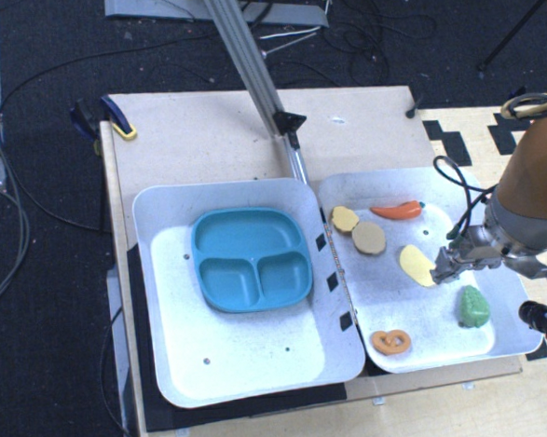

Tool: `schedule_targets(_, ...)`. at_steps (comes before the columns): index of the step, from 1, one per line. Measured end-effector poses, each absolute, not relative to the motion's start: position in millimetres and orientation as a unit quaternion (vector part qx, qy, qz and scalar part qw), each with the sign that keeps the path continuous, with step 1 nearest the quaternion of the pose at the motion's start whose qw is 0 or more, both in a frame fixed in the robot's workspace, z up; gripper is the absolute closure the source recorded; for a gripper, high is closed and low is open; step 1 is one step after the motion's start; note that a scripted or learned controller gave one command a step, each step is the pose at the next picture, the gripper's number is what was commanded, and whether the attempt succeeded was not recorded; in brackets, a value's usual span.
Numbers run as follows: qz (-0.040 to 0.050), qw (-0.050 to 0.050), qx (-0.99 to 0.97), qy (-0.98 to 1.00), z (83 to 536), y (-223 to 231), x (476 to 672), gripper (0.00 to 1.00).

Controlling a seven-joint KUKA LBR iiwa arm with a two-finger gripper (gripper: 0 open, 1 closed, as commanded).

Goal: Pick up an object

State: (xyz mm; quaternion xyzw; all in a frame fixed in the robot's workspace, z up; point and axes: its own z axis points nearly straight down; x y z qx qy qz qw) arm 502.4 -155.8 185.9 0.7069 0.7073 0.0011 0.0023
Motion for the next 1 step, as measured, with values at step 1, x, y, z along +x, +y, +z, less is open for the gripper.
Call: schedule_targets(1,0.0018,0.003,0.706,0.708,245.8,-147.8,505.4,1.00)
